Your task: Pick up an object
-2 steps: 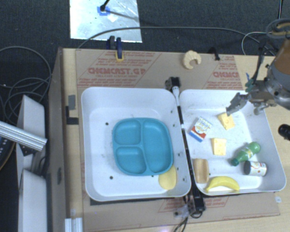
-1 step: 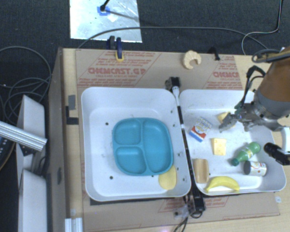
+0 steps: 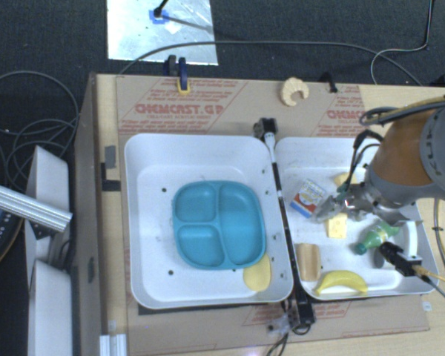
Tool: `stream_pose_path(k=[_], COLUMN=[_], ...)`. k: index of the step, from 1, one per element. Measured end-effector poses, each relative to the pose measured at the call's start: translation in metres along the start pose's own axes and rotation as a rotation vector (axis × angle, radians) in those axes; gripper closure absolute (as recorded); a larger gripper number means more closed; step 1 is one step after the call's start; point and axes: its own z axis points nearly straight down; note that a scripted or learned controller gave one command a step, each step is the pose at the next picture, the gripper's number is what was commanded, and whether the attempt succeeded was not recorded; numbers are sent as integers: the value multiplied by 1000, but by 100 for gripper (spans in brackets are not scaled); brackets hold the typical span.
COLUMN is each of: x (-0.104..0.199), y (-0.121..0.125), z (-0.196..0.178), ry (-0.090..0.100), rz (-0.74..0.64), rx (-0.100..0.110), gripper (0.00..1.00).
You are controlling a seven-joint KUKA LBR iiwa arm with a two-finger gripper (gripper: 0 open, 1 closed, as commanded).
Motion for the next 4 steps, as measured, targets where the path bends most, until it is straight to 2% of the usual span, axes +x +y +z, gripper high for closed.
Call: stream_pose_path(k=[1,2,3,4], x=[-53,-50,-50,-58], y=[-29,-57,-56,-59], z=[0,0,-11,-78], ry=[-2,0,0,-2], rz=[2,0,-1,1], rx=[2,1,-3,-3], gripper=[0,0,100,100])
